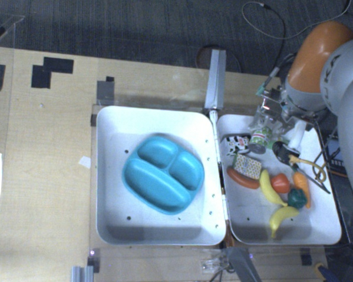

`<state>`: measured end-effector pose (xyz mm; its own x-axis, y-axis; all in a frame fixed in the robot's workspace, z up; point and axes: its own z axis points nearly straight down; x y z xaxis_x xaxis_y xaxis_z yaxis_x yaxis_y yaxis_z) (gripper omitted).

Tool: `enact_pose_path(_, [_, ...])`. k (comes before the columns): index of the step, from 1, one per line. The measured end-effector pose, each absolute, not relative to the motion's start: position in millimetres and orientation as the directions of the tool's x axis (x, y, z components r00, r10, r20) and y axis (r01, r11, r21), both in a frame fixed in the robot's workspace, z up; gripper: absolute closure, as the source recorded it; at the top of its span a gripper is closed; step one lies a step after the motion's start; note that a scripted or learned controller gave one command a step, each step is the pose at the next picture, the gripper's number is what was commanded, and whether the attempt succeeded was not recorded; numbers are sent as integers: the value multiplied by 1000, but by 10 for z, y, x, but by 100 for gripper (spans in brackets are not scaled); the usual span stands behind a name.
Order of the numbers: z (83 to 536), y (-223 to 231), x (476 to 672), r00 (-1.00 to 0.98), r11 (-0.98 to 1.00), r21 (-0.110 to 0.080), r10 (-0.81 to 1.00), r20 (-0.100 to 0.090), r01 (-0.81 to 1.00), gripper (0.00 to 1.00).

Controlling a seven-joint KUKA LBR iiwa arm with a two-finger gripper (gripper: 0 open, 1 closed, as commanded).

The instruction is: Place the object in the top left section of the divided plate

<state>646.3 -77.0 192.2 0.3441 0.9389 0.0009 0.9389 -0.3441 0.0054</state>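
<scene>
The pale wooden bench carries two white bins side by side. The left bin holds a blue divided plate, lying flat near the bin's middle and turned a little askew. It has two small sections along its upper side and one long section along its lower side. The plate's top left section faces the far left corner of the bin.

The right bin holds all the loose things. Near its left wall lie a small black, white and red packet, a patterned square just below it, and a brown sausage touching that square's lower edge. A small can with a green label sits just beside the packet, near the bin's far edge. Further right come a yellow banana, a red tomato touching it, an orange carrot and a dark green piece. A second banana lies nearer the front.

The tool hangs over the far edge of the right bin, directly above the small can and very close to it. Whether it is released, clenched, or grasping the can cannot be told from this angle. The grey arm, with its orange band, reaches in from the upper right.
</scene>
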Motion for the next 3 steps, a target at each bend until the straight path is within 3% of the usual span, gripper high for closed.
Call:
enact_pose_path(1, [2083,43,6114,255,-255,4,967,2,967,100])
enact_pose_path(2, [1845,813,6077,299,-299,1,954,2,954,100])
enact_pose_path(3, [1945,1293,6507,258,-258,4,966,3,966,100])
